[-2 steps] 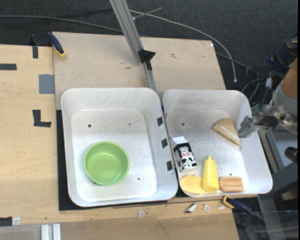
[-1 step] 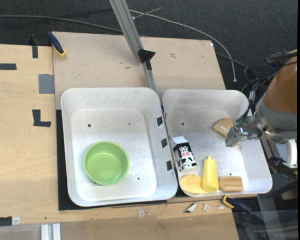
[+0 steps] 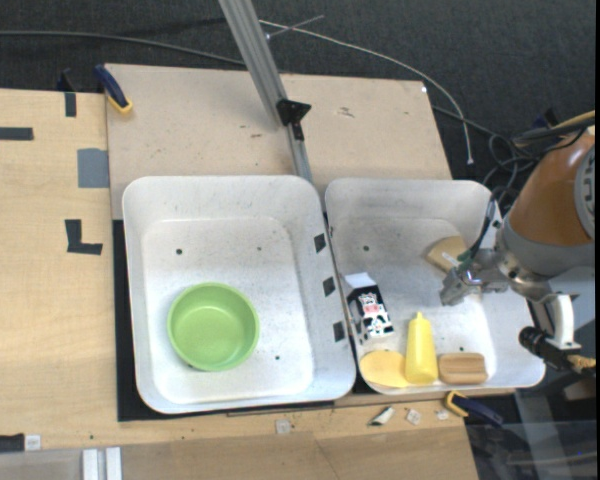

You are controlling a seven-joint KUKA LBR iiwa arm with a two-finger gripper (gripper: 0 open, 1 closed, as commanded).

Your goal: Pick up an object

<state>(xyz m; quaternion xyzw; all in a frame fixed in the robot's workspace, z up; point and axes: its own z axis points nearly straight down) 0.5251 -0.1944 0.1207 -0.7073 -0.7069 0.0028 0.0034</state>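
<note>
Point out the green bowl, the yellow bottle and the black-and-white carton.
green bowl [image 3: 213, 326], camera view, on its inner floor.
yellow bottle [image 3: 419, 350], camera view, on the middle of its body.
carton [image 3: 370, 309], camera view, on its printed top face.

The arm [image 3: 555, 208] runs off the picture at three o'clock. Its hand [image 3: 462, 286] is a grey blur, and it covers part of a tan object [image 3: 442, 253] at the right bin's [image 3: 400, 203] far side. The print on the small black-and-white carton [image 3: 371, 311] is too small to read.
</note>
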